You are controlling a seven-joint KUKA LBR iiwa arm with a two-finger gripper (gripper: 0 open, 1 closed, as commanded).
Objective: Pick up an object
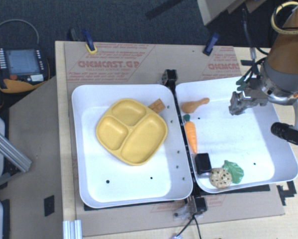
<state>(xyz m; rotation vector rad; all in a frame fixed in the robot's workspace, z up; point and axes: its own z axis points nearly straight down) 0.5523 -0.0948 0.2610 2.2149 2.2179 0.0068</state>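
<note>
Your nearest candidate is the chicken drumstick (194, 105), a tan toy piece lying in the right bin (268, 148) at its upper left, thick end toward the divider and thin end pointing toward the pincer. The gripper (238, 107) hovers over the same bin's upper part, to the drumstick's right and apart from it, with bare white floor between them. You cannot tell from this angle whether the pincer's tips are apart or together; they read as one dark grey cluster, and nothing is visibly caught in them.

Just below the drumstick you see a carrot (190, 136), orange with a small green top, lying lengthwise along the bin's left wall. Further down that wall sits a small black block (203, 163). Beside it, at the bin's near edge, a speckled round cookie (220, 178) touches a green leafy piece (234, 171). All of these lie well apart from the pincer, toward the lower left of it.

In the left bin (89, 173) you have a yellow divided plate (132, 131) with three compartments, resting tilted toward the upper middle. A small brown block (156, 105) pokes out from behind its upper right rim, touching it.

The grey arm with its orange band (286, 44) enters from the right above the bin.
</note>
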